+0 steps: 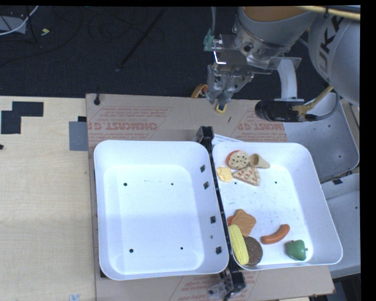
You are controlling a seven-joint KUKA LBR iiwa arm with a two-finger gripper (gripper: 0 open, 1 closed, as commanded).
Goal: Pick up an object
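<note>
So the gripper [222,101] hangs high above the bench behind the bins, can't tell its state. All the toy food, like the corn cob [238,244] and sausage [275,234], sits in the right bin [314,176], ready for picking.

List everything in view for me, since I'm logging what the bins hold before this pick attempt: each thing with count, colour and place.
bins: 2, white, side by side on the bench
round cracker: 1, tan with red spots, right bin, far left corner
cone: 1, tan, beside the cracker
pizza slice: 1, tan and red, just below the cracker
yellow piece: 1, yellow, left of the pizza slice
toast: 1, orange-brown, right bin, near left
corn cob: 1, yellow, near left wall
dark disc: 1, dark brown, under the corn
sausage: 1, orange-red, near side
pepper: 1, green, near right corner
arm: 1, grey with orange band, top right
hand: 1, metallic, above the cardboard beyond the bins
</note>
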